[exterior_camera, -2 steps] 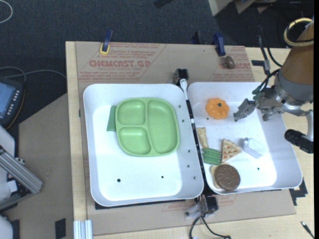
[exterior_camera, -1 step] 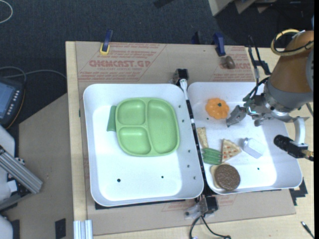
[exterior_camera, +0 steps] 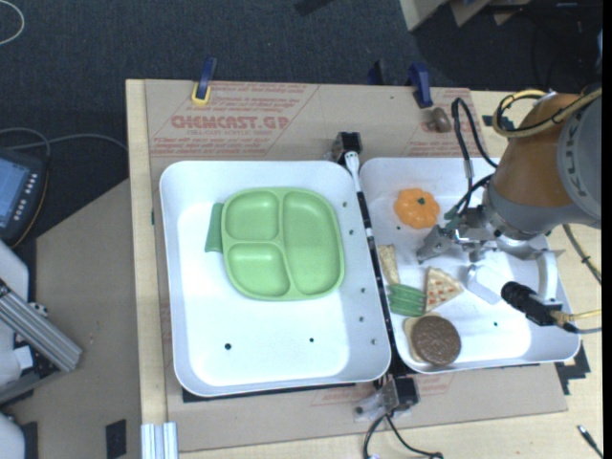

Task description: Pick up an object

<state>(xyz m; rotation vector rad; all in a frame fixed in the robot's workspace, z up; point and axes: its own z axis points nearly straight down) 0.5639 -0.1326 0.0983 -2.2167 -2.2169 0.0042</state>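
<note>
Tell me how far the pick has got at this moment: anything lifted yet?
Done: the arm has reached into the right bin, with the gripper low near the orange pumpkin-shaped toy. In hand: nothing visible between its fingers. Left: the grasp and lift. The pumpkin toy, pizza slice, green piece and brown round cookie all lie on the bin floor. The green divided plate sits in the left bin.

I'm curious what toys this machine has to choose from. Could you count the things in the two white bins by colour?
Green: 2, the divided plate in the left bin and a small green piece in the right bin
Orange: 1, the pumpkin
Brown: 1, the round cookie
Tan or yellow: 2, the pizza slice and a pale strip
Total: 6
</note>
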